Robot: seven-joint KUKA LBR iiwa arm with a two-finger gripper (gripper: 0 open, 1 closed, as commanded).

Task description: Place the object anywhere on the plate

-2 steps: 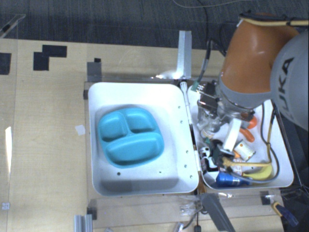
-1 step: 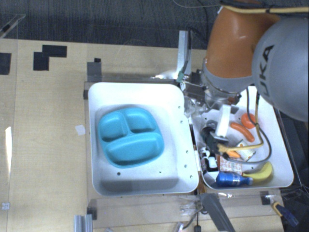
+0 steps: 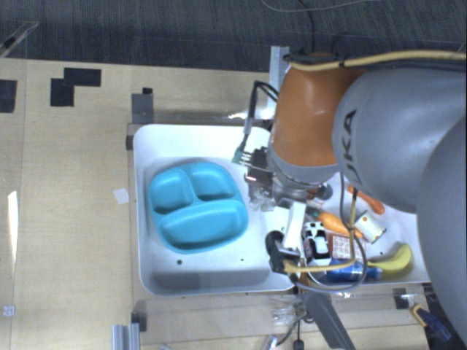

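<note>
A blue plate with three compartments lies in the left white bin, and nothing rests on it. My gripper hangs below the orange-banded wrist, over the divide between the two bins, just right of the plate's right rim. The wrist hides the gripper's lower part, and I see no object in it. In the right bin lie a yellow banana, an orange carrot, a blue marker and a small white cylinder.
The big grey arm covers most of the right bin. A small printed box and a black-and-white item lie among the objects there. Bare white floor surrounds the plate in the left bin.
</note>
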